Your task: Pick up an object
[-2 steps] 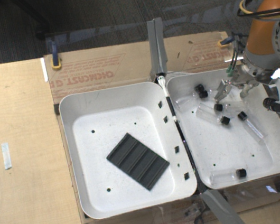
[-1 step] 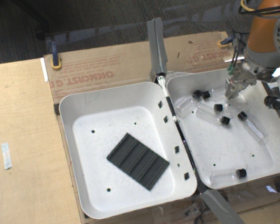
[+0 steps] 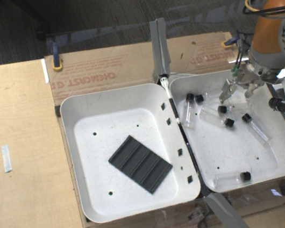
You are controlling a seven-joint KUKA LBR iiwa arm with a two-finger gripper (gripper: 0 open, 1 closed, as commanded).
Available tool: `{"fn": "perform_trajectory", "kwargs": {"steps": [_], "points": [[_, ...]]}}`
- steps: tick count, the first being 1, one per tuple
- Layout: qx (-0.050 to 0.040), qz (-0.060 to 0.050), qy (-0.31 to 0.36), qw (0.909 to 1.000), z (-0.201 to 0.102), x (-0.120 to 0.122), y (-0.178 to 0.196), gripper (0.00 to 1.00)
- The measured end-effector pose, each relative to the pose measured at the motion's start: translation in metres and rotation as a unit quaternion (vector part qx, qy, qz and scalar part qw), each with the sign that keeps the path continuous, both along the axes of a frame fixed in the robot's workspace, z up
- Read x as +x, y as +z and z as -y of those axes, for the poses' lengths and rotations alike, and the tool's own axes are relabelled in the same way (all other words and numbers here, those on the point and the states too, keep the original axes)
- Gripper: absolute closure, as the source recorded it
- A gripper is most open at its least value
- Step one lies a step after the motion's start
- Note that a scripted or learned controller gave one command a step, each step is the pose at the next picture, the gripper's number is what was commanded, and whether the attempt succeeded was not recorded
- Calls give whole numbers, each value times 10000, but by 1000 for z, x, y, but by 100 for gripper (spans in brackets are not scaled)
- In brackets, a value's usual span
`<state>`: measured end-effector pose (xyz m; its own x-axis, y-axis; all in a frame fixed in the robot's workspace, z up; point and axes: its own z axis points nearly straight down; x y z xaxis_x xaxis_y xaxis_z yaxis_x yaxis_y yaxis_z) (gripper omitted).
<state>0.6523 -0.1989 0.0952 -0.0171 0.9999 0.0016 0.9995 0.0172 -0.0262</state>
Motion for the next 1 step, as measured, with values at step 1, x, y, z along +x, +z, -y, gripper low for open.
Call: {"fn": "perform_trajectory", "kwargs": {"steps": [1], "points": [[-8,130,19,9999,-13,-48,-3,0]]}}
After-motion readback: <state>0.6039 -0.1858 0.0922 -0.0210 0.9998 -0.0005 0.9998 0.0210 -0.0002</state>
